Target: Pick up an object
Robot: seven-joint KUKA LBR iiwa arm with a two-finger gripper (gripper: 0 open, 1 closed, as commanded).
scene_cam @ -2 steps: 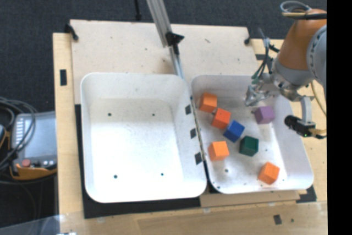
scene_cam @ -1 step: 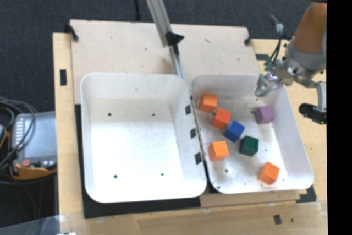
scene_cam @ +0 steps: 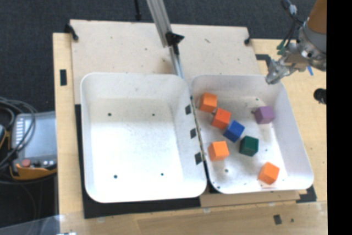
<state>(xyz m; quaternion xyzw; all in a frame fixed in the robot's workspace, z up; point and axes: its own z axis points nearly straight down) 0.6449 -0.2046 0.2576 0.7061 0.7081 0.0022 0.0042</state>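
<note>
Candidate objects: seven small blocks lie loose on the floor of the right bin (scene_cam: 294, 135), none lifted.
Purple block (scene_cam: 264, 114): nearest the gripper, by the bin's far right wall, apart from the others.
Orange pair: one orange block (scene_cam: 208, 102) near the divider at the far end, a second orange-red block (scene_cam: 221, 118) just beside it, nearer the camera.
Blue block (scene_cam: 235, 130): touching or almost touching the orange-red block; I cannot tell which.
Green block (scene_cam: 249, 146): just beside the blue one, toward the near side.
Other orange blocks: one (scene_cam: 219, 149) near the divider, another (scene_cam: 269, 172) alone at the near right corner.
Left bin (scene_cam: 93, 118): white, shallow, sharing the middle rim with the right bin.
Gripper (scene_cam: 273, 75): hangs over the far right corner rim of the right bin, above the blocks and touching none.
Gripper state: too small and blurred to read how far apart the tips stand; nothing shows between them.
Arm (scene_cam: 316, 19): enters from the right, its orange band above the wrist.
Progress: judged early; no block is gripped or raised.
Left to do: settle on a block, likely the purple one as closest, descend over it, close, lift clear.
Risk: the blue, orange-red and green blocks crowd each other, so a grasp there could nudge neighbours.
</note>
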